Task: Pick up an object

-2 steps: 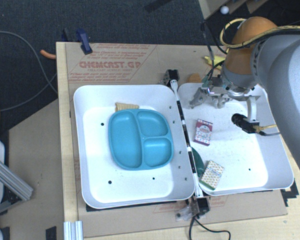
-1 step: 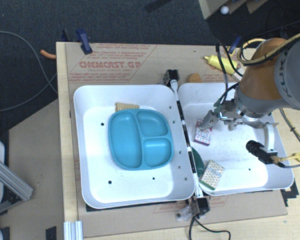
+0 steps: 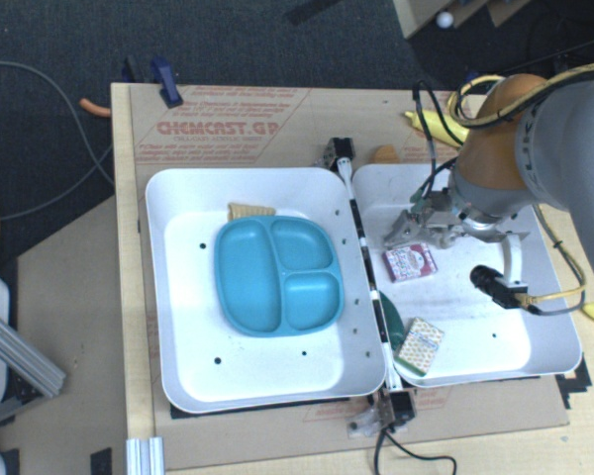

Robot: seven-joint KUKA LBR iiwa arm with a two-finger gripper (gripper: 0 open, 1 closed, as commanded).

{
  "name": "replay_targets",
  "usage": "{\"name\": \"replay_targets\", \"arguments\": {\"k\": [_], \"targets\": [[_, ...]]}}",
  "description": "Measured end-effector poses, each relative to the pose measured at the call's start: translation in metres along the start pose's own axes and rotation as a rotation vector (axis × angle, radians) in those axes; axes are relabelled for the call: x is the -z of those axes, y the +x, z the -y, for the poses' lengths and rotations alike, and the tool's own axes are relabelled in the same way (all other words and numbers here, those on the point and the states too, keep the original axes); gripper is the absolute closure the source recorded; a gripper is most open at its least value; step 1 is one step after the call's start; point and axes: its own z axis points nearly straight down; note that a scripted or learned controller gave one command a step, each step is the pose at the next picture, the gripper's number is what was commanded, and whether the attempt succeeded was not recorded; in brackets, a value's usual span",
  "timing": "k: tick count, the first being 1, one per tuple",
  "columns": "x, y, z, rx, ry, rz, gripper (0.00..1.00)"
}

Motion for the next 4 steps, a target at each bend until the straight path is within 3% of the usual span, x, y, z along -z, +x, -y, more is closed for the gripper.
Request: {"name": "replay_targets", "arguments": {"k": [1,2,3,4], "targets": [[0.000,-0.008,0.031,-0.001,0.002,-0.001,0.00],[0.001,0.007,0.031,0.000,0.002,-0.002,0.00],[0.010,0.007,0.031,0.000,0.001,-0.002,1.00],[0.138,0.073,0.038,0.001,-0.002,-0.001,1.00]]}}
